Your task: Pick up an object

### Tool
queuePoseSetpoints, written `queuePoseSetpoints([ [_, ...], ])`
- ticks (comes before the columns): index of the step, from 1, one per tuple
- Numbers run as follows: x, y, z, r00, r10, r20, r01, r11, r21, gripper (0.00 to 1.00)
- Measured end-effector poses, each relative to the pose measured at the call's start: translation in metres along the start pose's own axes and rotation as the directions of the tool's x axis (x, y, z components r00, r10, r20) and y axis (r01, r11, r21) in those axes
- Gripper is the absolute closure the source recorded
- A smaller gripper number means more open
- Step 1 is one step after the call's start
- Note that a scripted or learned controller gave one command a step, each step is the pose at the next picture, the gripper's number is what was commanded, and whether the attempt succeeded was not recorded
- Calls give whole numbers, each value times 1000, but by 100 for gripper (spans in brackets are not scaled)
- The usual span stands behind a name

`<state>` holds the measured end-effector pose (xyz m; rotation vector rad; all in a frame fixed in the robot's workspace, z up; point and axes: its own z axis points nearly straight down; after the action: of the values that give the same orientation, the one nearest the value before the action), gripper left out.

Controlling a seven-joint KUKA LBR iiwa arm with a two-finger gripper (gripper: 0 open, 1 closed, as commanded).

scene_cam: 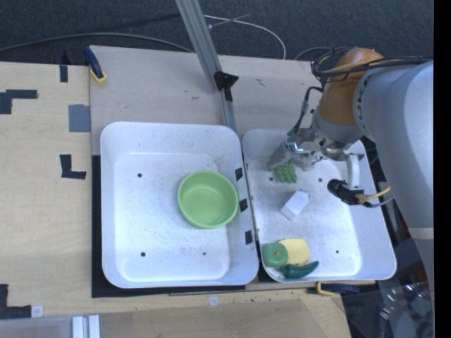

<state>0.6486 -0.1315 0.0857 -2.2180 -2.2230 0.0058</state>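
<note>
Pale wood (162,90) forms the bench top, and two shallow white bins sit on it side by side. Over the upper left part of the right bin (366,255) the gripper (294,153) hangs low, its metal fingers pointing down toward a small green knobbly object (285,172) that lies right beneath and touching or nearly touching the tips; from this slanted view I cannot tell how far apart the fingers stand, nor whether the green piece is actually between them. Just below and slightly right of that piece, apart from it, a small white block (295,203) rests tilted on the bin floor. Farther down, in the near left corner of the same bin, a yellow object (296,249) lies against a green rounded piece (275,254) with a dark green strip (303,267) along the bin's edge. Above the gripper the wrist carries an orange band (342,97), and the grey arm (402,139) fills the right side, with black cables looping near it and a black fitting (345,191) hanging over the bin. In the left bin (127,252) a light green bowl (208,199) stands upright toward the right side of the floor. A grey metal pole (201,30) slants down from the top to the bins' far edge.
</note>
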Motion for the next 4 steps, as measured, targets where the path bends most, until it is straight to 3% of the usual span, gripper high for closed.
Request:
queuePoseSetpoints([
  [1, 1, 1, -12, 1000, -1, -1, 1, 1000, -2, 100],
  [4, 13, -3, -174, 1000, 1, -1, -1, 1000, -8, 100],
])
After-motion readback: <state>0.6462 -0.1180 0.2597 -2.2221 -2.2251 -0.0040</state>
